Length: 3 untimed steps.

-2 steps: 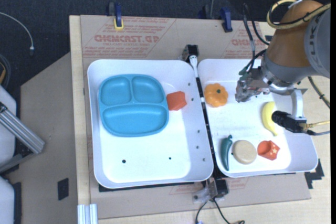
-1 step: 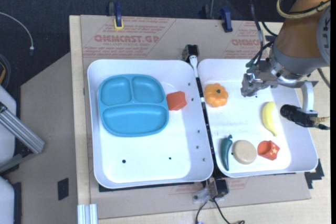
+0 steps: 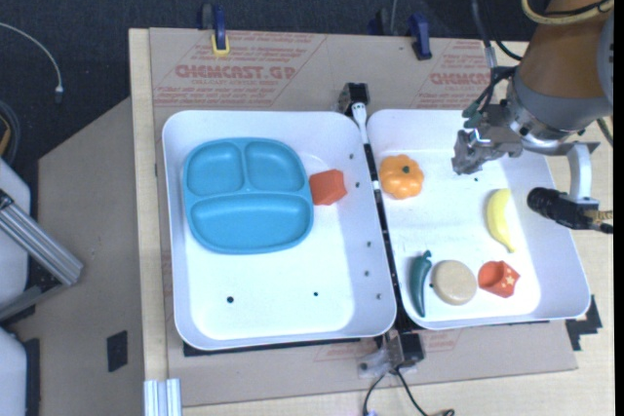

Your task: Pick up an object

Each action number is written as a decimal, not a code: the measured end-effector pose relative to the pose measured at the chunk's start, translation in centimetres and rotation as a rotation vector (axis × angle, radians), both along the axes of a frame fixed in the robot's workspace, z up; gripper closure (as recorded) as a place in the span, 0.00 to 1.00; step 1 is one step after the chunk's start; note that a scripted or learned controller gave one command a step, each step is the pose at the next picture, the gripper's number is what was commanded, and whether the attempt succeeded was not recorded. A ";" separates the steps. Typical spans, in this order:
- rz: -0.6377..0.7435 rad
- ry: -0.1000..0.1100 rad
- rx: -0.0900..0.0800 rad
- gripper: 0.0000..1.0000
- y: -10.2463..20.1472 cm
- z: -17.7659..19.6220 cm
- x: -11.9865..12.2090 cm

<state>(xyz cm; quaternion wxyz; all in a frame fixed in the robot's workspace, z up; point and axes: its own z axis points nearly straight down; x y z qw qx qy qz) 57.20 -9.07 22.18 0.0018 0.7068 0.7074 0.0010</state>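
Nothing is picked up yet: your gripper point(image 3: 475, 154) hovers in the right bin point(image 3: 561, 302), fingers apparently carrying nothing, though how far apart they stand you cannot tell. The orange toy pumpkin point(image 3: 401, 176) sits just beside it; descent and grasp remain.

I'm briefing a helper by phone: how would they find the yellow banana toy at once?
Look in the right bin, along its right side, below the gripper. The banana lies there, a long, curved yellow shape, unlike the round orange pumpkin and red piece nearby.
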 end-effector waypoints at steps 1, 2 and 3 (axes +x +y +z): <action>0.004 0.005 0.003 1.00 5.3 0.8 -1.1; 0.003 0.009 0.003 1.00 10.1 -0.3 -3.5; 0.004 0.008 0.003 1.00 15.1 0.1 -6.5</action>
